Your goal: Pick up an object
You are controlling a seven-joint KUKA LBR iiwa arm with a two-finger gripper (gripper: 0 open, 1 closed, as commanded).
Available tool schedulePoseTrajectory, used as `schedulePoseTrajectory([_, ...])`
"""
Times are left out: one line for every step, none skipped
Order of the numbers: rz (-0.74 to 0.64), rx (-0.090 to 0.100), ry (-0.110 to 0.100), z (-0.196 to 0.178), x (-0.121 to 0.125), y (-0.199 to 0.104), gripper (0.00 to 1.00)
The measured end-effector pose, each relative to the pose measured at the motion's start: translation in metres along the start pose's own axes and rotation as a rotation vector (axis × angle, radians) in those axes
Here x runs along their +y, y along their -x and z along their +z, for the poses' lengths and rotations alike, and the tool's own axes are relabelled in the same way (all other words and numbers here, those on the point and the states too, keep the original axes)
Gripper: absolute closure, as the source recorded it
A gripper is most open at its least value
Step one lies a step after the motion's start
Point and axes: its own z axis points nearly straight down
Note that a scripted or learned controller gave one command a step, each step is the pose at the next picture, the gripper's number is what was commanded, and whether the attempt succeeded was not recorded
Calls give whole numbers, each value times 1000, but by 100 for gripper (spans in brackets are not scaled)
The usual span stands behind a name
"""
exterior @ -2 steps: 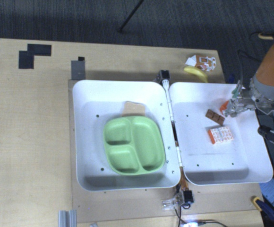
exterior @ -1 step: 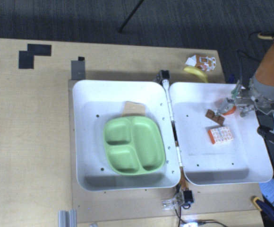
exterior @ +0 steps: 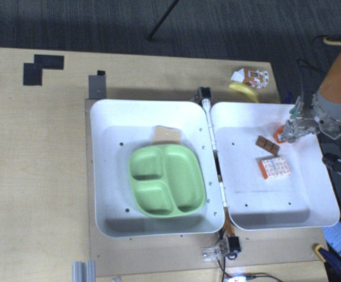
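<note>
While tool (exterior: 289, 129) grip is unclear, left bin (exterior: 106, 157) holds green tray (exterior: 166, 180), right bin (exterior: 311, 207) brown block (exterior: 267, 145), patterned box (exterior: 274, 168).

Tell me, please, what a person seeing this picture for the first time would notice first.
The green divided plate stands out most; it lies in the middle of the left bin, partly covering a tan piece at its far edge. In the right bin lie a brown bar and a small orange-and-white box, while the gripper reaches in near that bin's far right corner.
</note>
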Motion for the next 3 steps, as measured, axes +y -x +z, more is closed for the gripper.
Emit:
schedulePoseTrajectory([0, 0, 0, -100, 53, -18, 100])
schedulePoseTrajectory([0, 3, -4, -93, 52, -91, 100])
schedulePoseTrajectory([1, 1, -4, -93, 52, -89, 0])
